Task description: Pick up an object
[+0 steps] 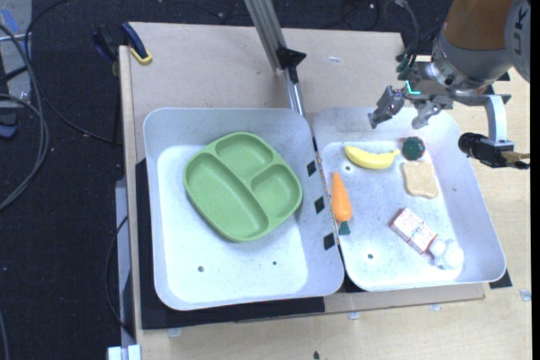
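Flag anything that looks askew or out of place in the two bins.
The carrot lies at the right bin's left edge, up against the divider between the bins. The green plate sits rotated in the left bin. Nothing looks spilled or damaged.

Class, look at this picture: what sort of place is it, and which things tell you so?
Probably a robotics lab or test bench: a robot arm over two white bins, toy food such as a banana and carrot, and loose cables on the floor.

- Banana: yellow, lying flat, just below the gripper.
- Green ball: beside the banana's right end, under the gripper.
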Tool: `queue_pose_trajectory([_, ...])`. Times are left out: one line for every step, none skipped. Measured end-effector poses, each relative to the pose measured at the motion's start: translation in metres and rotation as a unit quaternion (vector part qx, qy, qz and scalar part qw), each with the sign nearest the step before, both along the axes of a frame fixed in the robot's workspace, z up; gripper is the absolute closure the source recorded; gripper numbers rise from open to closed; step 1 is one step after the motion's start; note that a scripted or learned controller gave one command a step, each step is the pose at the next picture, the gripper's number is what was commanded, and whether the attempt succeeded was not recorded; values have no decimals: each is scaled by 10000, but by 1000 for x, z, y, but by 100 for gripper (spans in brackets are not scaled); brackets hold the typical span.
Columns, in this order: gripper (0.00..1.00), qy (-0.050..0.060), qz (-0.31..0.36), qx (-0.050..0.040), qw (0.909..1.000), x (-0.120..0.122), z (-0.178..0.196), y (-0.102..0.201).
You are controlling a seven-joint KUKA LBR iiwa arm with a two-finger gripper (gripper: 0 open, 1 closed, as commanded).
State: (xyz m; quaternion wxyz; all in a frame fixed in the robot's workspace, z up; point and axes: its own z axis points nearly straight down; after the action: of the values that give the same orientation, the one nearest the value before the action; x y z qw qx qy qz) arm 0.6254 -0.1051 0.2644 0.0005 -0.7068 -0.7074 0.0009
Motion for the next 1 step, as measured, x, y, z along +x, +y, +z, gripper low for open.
queue_pose_trajectory([0, -9, 1, -1, 10000, 0, 1, 0])
